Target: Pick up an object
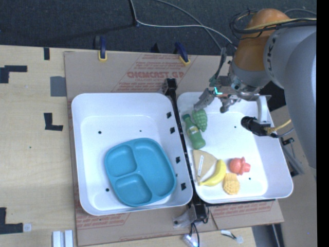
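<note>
Arm is reaching in over the right bin (277, 187), gripper (216, 103) hanging above its back-left corner with fingers spread apart, gripping nothing. Green toy (200, 118) is sitting just beside the left fingertip, green bottle (194, 133) lying next to it. Sandwich wedge (203, 163), banana (216, 174), corn (231, 184), red toy (238, 165) are sitting near the front. Blue divided plate (139, 171) is lying in the left bin (85, 153).

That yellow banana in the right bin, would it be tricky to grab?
Probably somewhat. The banana looks like smooth toy plastic, so likely light, stiff and a bit slippery. Its curve may let it rock or spin if nudged, and it rests against the pale wedge, crowding one side.
</note>
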`<state>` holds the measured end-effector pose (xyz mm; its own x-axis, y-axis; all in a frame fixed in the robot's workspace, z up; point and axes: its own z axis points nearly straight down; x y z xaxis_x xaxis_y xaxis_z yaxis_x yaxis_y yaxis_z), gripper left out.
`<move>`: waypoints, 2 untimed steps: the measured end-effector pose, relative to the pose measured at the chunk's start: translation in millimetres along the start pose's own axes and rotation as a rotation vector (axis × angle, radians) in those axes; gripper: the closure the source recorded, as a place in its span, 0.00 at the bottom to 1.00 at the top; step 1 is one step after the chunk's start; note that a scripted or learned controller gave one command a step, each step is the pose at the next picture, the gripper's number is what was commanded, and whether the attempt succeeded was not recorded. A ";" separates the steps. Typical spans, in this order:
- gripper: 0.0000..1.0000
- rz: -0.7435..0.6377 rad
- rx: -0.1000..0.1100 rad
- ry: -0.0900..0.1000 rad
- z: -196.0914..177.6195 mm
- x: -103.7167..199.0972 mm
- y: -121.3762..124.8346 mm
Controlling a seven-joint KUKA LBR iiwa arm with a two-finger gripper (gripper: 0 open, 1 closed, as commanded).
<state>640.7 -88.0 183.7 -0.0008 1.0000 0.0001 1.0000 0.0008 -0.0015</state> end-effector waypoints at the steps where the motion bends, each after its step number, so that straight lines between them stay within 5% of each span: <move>1: 0.00 0.002 0.004 0.000 47.7 -23.3 9.3; 2: 0.00 0.001 -0.003 -0.001 78.6 -22.2 -11.1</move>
<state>629.6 -110.2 105.2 0.0005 1.0000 -0.0011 1.0000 -0.0005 0.0014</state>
